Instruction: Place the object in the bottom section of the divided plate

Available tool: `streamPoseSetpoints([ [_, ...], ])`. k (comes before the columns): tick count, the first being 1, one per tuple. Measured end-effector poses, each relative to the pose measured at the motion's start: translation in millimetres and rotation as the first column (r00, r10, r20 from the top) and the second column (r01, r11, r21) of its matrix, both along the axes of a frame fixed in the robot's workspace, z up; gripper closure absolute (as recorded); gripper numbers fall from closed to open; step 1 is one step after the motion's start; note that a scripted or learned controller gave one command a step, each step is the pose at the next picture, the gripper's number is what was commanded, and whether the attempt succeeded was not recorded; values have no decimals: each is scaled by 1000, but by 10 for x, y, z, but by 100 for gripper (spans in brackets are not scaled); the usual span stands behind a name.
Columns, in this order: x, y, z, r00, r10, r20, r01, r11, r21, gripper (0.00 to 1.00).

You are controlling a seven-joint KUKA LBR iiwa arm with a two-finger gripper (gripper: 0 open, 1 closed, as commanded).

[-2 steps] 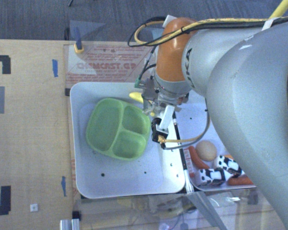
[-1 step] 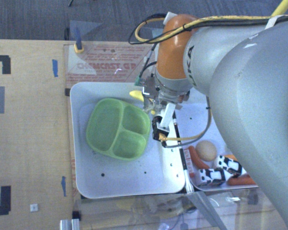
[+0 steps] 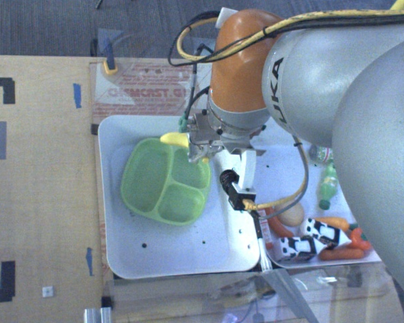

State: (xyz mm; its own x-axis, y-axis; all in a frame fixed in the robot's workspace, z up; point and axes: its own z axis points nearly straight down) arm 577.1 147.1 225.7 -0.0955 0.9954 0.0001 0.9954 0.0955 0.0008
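So right now my tool (image 3: 200, 150) is parked over the 1 o'clock rim of the green divided plate (image 3: 163, 188) in the left bin (image 3: 121, 247), and I can't tell from up here what state it's in. Poking out at its 9 o'clock side is a yellow object (image 3: 174, 138), smooth and banana-ish, long axis running 9-to-3, touching or just beside the tool. If that's my piece, I reckon it needs to travel toward 6 o'clock to reach the plate's bottom section.

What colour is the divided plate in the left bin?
Light green: the three-section divided plastic plate shows best in the camera view, in the left white bin.
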Motion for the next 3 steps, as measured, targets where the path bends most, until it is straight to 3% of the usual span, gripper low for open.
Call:
streamPoseSetpoints([
  [1, 72, 253, 563, 997, 80, 1, -80, 997, 0, 100],
  [2, -302, 494, 78, 953, 304, -4, -304, 953, 1, 100],
  [3, -299, 488, 80, 953, 304, -3, -304, 953, 1, 0],
])
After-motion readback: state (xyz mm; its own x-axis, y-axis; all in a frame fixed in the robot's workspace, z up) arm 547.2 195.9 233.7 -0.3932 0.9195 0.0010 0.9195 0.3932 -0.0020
